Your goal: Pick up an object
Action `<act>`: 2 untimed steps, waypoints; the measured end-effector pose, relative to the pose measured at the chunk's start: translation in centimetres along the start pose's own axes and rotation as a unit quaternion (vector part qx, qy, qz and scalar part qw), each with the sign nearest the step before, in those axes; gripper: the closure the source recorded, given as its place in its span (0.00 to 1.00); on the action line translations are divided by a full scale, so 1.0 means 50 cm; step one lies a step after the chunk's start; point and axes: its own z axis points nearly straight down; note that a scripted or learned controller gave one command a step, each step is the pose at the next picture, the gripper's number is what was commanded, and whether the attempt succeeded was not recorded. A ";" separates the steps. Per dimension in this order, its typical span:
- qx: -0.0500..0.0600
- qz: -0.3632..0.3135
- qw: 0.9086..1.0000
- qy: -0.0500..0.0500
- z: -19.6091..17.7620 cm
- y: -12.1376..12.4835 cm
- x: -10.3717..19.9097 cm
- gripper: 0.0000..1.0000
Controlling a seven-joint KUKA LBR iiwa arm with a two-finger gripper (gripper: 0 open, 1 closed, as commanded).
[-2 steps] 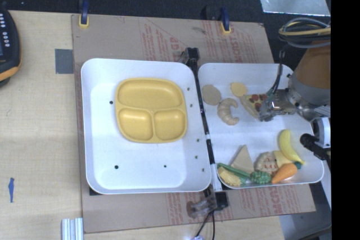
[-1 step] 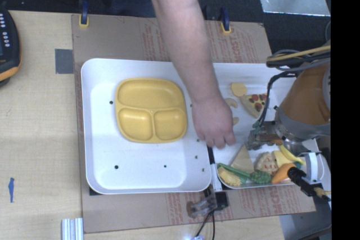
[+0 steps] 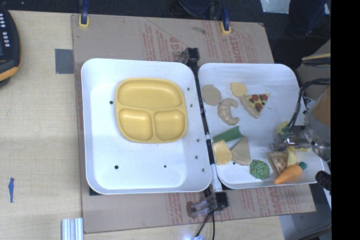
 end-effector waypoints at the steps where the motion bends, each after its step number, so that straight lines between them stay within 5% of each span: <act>1: 0.003 -0.007 1.000 0.003 -0.162 0.151 0.143 1.00; 2: 0.009 -0.003 1.000 0.004 -0.152 0.141 0.135 0.00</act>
